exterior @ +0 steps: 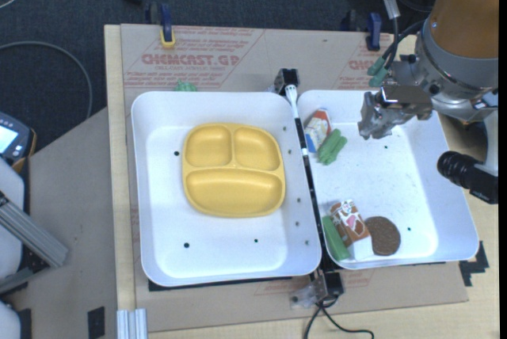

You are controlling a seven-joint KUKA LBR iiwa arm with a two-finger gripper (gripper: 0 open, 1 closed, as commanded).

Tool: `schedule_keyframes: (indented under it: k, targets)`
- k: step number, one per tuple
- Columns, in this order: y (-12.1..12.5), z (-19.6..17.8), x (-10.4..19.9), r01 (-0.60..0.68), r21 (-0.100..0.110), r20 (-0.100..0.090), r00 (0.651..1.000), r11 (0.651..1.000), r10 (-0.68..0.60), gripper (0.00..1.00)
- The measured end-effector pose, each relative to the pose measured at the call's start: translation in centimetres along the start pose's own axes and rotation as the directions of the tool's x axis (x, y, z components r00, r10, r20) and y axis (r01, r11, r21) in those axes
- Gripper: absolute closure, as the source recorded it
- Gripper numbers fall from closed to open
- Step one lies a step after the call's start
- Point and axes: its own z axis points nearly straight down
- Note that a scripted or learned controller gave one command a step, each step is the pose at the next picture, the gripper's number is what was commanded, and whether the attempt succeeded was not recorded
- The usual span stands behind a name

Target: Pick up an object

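Grey-armed claw (379,126) is seen hovering over the right bin (428,171) near its far edge; whether it is wide or narrow cannot be told. A small carton (318,128) and green pod (332,146) lie by the bin's left wall; a brown cookie (385,235) sits near its front edge. A yellow divided plate (233,169) is centred in the left bin (158,195).

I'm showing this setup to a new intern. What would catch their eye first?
The yellow divided plate in the middle of the left bin stands out most. Next, the gripper hangs over the right bin's far end, near a green piece. A brown round cookie lies in its near corner.
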Motion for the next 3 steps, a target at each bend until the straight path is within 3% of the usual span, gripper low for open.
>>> schedule_keyframes:
  k: [1, 2, 3]
  targets:
    - [-0.4, 0.4, 4.0, -0.001, 0.001, 0.0, 1.0, 1.0, 0.001, 1.0]
    - [-0.3, -1.6, 0.4, -0.002, -0.005, 0.001, 1.0, 1.0, 0.002, 1.0]
    - [-0.3, -1.8, 6.5, 0.0, -0.005, 0.0, 1.0, 1.0, 0.0, 1.0]
